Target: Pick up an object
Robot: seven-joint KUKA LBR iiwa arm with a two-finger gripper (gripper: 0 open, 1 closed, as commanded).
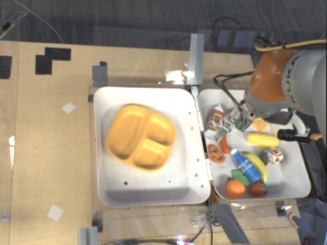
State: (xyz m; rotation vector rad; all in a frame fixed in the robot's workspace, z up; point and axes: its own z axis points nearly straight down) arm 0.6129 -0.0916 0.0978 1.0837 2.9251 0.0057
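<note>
I see the gripper (228, 128) low in the right bin (301, 188), beside a small brown-and-white carton (215, 118). Can't tell the fingers' state. Corn cob (262, 139), blue bottle (246, 167), orange (235, 188) nearby. Yellow divided tray (141, 137) fills the left bin (117, 195).

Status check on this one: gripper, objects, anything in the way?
Gripper low in right bin, among the toys. Nothing seen held. Corn, blue bottle, orange crowd close.
</note>
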